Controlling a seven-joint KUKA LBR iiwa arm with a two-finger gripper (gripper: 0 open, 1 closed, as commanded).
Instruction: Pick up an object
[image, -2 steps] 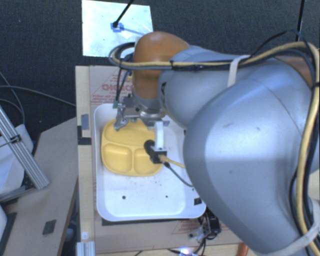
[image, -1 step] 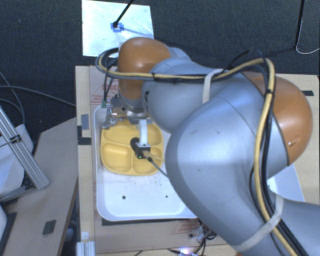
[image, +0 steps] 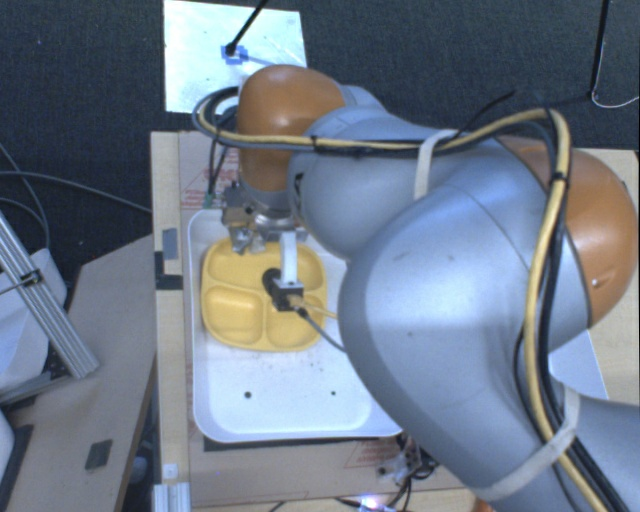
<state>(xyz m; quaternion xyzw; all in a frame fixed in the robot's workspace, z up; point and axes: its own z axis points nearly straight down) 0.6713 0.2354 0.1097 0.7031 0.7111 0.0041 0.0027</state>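
Claw at far rim of yellow divided plastic plate in shallow white bin; open/closed: can't tell. Risk imo: thin rim slips out.

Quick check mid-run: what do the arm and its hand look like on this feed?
The arm is bulky, rounded, glossy grey, with an orange band above the wrist and an orange cap on a nearer joint. A yellow cable and a black one run along it, under a pale strap. The hand is small, dull metal.
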